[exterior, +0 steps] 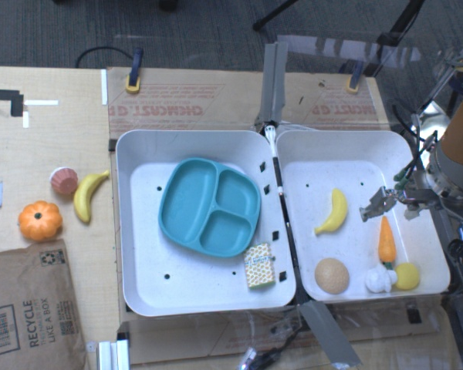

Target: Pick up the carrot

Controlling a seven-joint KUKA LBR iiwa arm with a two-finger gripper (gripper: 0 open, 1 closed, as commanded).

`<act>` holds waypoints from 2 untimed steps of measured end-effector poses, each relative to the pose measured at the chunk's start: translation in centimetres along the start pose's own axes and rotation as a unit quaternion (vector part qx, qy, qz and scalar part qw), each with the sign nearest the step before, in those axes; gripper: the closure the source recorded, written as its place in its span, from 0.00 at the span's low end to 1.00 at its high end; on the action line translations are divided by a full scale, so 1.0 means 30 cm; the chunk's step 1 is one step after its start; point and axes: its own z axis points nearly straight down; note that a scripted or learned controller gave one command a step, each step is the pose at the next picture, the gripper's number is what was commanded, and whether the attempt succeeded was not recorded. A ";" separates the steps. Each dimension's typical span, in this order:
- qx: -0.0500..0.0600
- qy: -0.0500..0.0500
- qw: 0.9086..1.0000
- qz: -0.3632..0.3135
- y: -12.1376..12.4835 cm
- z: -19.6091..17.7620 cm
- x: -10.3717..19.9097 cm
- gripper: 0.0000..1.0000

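A: In the camera view, where was the claw (387,200)?

B: Over the right bin (355,151), its fingers spread open with nothing between them. The carrot (386,241) lay just below the claw, close to it but apart, pointed end toward the claw.

A: What else sat near the claw?

B: A banana (333,211) to its left, a tan ball (332,275) below and left, and a white lump (380,280) and a yellow one (407,276) past the carrot's far end, touching or nearly so.

A: How should the grasp go?

B: I'd judge the claw should shift slightly toward the carrot's middle, drop with fingers across its narrow width, and close well short of the white and yellow things, so neither gets pinched too.

A: Any writing?

B: Red upside-down print on the cardboard (170,99) above and left of the claw read like "CHEMCAST GP". The paper bag (27,307) on the tabletop (46,137), far left of the claw, said "RECYCLE LIKE A", the rest unclear.
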 end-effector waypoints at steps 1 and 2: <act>0.000 0.000 0.999 0.047 0.012 0.287 -0.168 0.00; 0.000 0.004 0.998 0.069 -0.037 0.475 -0.256 0.00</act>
